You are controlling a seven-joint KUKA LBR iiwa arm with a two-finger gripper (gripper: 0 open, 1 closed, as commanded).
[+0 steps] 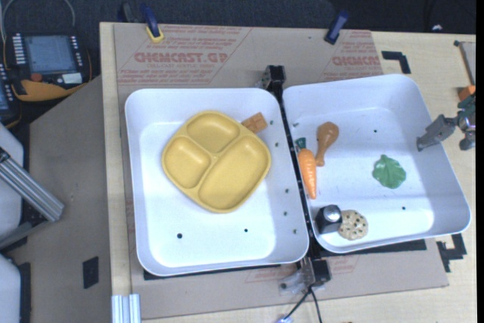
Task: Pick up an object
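Observation:
The right bin (423,98) holds a tan toy drumstick (325,140), an orange carrot (307,172) lying beside it, a green leafy piece (389,172), a speckled cookie (353,225) and a small black and silver object (328,217) touching the cookie. My gripper (437,134) reaches in at the bin's right rim, above and to the right of the green piece. Nothing shows in its grasp.
The left bin (151,223) bears a yellow divided plate (217,160), with a small brown block (255,122) at the plate's upper right corner. Blue clamps (153,25) hold the cardboard sheet at the back. A pendant screen (47,57) sits at far left.

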